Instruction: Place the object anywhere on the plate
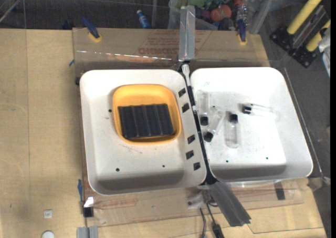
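1. The plate [146, 94], orange-yellow with a dark ribbed block [145, 120] lying on it, sits in the left bin [100, 142], a little left of the frame's centre.
2. The things to be moved lie in the right bin [273, 147]: several small clear vials with black caps, scattered in that bin's left half, right of the frame's centre.
3. One vial [231, 129] lies with its long axis running up and down the frame, cap at the upper end; another [255, 109] lies nearly across the frame, cap at its left end.
4. Further vials [203, 106] crowd against the divider [193, 126] between the bins; their exact number is hard to tell.
5. The claw's state cannot be told.
6. The deciding relation: any vial lies to the right of the plate, so the carry must run leftward over the divider.
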Robot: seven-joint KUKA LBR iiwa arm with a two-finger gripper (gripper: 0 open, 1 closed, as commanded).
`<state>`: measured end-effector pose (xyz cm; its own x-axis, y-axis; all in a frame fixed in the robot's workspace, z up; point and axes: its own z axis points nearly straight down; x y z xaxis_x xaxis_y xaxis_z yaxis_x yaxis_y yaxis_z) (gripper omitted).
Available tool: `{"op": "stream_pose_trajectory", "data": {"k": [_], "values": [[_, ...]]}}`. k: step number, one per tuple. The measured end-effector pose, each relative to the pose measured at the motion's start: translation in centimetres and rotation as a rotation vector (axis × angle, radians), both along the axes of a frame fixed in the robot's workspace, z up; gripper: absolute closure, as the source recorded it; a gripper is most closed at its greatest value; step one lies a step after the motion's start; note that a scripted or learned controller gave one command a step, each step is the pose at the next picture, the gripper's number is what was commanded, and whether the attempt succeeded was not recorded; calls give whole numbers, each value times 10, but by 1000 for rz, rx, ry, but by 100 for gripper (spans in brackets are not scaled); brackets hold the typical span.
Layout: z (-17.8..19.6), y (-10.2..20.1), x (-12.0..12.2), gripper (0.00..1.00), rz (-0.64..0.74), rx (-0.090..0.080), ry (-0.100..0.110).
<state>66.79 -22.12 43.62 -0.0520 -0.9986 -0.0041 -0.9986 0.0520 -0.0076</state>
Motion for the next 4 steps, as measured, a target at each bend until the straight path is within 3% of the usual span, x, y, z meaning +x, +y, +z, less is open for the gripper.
{"op": "stream_pose_trajectory", "data": {"k": [1, 3, 4], "values": [[0, 0, 0, 100, 286, -1, 0], [-1, 9, 0, 100, 491, -2, 4], [-1, 10, 0, 100, 683, -3, 3]]}}
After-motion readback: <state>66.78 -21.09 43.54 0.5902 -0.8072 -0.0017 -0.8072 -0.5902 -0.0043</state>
